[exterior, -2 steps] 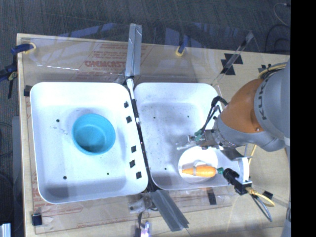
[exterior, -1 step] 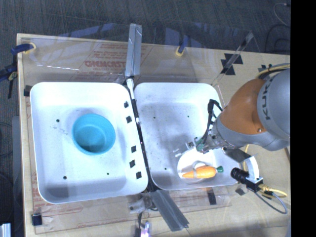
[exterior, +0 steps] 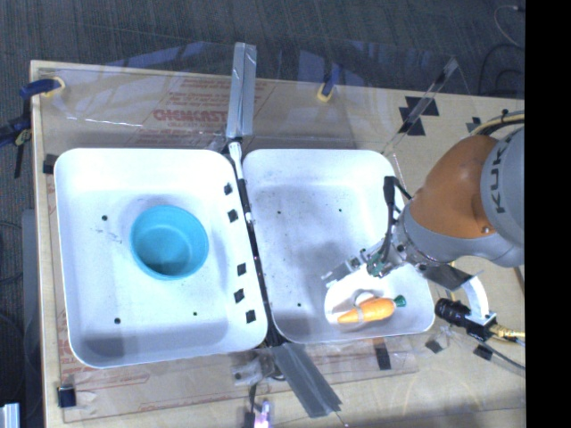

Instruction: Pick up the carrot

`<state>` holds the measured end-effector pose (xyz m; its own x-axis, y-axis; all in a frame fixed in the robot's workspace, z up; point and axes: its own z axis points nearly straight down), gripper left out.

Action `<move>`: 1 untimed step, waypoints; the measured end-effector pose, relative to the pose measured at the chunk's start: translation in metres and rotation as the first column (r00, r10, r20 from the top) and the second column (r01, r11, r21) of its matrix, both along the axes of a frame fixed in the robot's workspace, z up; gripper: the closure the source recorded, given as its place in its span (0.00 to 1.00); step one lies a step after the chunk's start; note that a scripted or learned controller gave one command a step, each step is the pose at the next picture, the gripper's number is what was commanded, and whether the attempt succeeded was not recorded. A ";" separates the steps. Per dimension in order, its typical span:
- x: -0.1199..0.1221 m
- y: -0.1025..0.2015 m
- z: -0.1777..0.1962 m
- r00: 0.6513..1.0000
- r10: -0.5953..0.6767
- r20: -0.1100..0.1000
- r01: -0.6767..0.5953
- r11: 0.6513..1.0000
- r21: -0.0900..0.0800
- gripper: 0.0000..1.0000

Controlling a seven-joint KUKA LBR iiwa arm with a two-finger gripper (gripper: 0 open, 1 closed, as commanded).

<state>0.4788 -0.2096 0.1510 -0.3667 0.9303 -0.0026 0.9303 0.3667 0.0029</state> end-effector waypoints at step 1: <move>0.007 -0.002 -0.021 0.989 -0.144 0.027 0.144 0.990 -0.006 0.00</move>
